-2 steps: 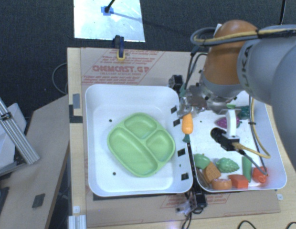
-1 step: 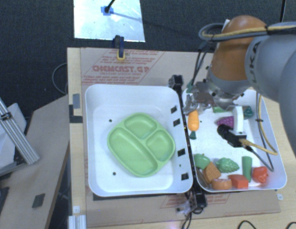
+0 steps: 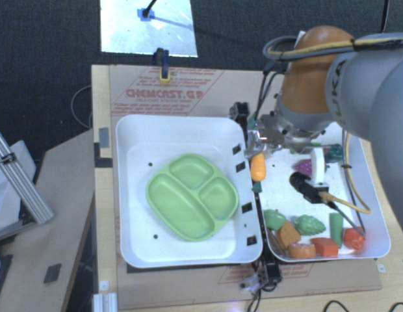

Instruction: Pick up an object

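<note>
Camera view: orange carrot toy [image 3: 258, 167] hangs upright directly under the jaws, green stub end pointing down. It sits over the dividing rims where the two bins meet, on the left edge of the right bin [image 3: 381, 234]. Jaws closed narrow on its upper end; the toy's top fills the gap between them. Lower end appears clear of the bin floor, though contact with the rim cannot be ruled out from this angle.

Arm [image 3: 367, 90] enters from the right, grey, with its orange band [image 3: 315, 60] above the wrist, and covers the upper part of the right bin.

Right bin, near edge: a cluster of toy food. Round green piece [image 3: 274, 218] just beside a brown waffle-patterned piece [image 3: 288, 233]. Leafy green piece [image 3: 310, 224] is next along, then a green cylinder [image 3: 336, 225] standing on end. Red block [image 3: 325, 246] and an orange-red round piece [image 3: 353, 239] lie by the front wall. Further back sit a purple piece [image 3: 305, 166] and a teal piece [image 3: 335, 152], both partly hidden by the wrist.

Left bin [image 3: 125, 174]: one pale green divided plate [image 3: 192, 197], three compartments, lying flat near the middle, well apart from the carrot toy.

Desk: cardboard sheet with red print [image 3: 166, 93] under both bins. Blue and yellow clamp [image 3: 162, 64] sits at its far edge, with a shiny square panel [image 3: 146, 18] beyond.
</note>
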Controlling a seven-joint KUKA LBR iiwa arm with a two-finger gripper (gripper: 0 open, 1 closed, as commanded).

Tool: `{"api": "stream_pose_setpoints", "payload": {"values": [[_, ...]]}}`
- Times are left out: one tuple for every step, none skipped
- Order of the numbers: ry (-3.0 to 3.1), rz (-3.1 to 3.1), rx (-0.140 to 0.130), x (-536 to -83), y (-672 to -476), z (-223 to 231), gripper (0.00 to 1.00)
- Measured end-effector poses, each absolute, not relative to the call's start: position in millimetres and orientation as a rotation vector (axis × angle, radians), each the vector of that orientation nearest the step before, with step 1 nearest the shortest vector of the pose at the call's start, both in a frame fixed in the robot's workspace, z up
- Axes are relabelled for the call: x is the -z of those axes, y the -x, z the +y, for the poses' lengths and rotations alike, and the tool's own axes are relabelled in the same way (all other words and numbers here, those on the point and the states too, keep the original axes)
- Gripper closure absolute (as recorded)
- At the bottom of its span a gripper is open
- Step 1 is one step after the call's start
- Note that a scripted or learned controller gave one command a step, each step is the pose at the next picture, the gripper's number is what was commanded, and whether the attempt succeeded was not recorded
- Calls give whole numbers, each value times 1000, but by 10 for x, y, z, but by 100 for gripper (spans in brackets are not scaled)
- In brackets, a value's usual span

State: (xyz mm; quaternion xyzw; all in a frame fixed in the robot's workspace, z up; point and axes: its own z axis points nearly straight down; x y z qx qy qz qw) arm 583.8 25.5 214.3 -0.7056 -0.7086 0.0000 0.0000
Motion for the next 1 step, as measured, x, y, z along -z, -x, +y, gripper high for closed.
{"api": "stream_pose_setpoints", "payload": {"values": [[2221,-2223,2,-2231,-5830,181,100]]}}
